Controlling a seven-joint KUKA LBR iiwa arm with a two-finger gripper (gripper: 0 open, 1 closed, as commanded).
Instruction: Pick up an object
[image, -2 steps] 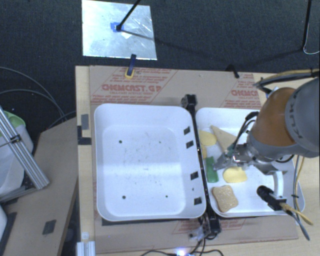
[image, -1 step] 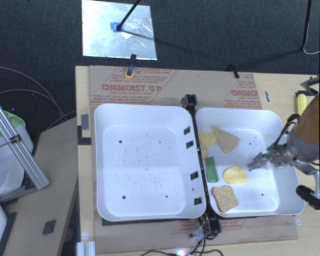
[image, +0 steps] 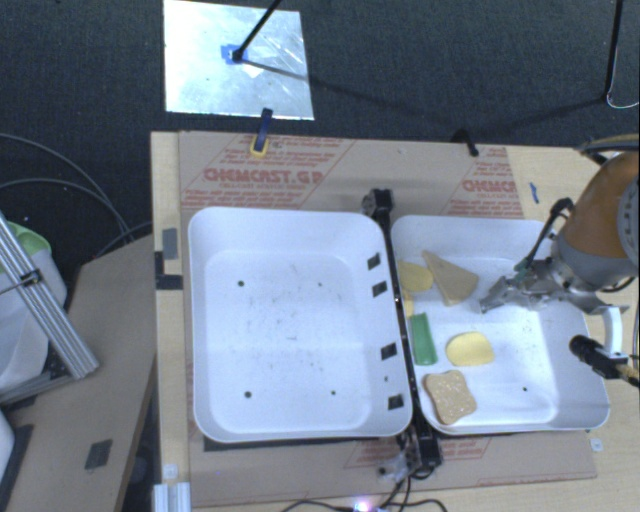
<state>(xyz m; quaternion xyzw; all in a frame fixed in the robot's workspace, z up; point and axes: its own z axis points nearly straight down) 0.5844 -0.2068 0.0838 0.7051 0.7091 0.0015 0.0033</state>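
A big brown cardboard sheet (image: 300, 170) with red letters covers the bench, and two shallow white plastic bins sit on it side by side. The left white bin (image: 290, 325) is the bigger looking one. The right white bin (image: 560, 400) has toy food in it. The grey robot arm with the orange band (image: 605, 235) reaches in from the right, and its metal gripper (image: 492, 300) hangs over the right bin near the back. The tips look close together, but I cannot tell if they are shut, and I see nothing between them. Just left of the gripper lies a tan wedge of toy cheese (image: 450, 277). At the front is a brown toast slice (image: 450, 396). Next to the bin's left wall lies a green stick (image: 423, 338). Beside it is a round yellow chip (image: 469, 349). A smaller yellow piece (image: 415, 277) touches the wedge.
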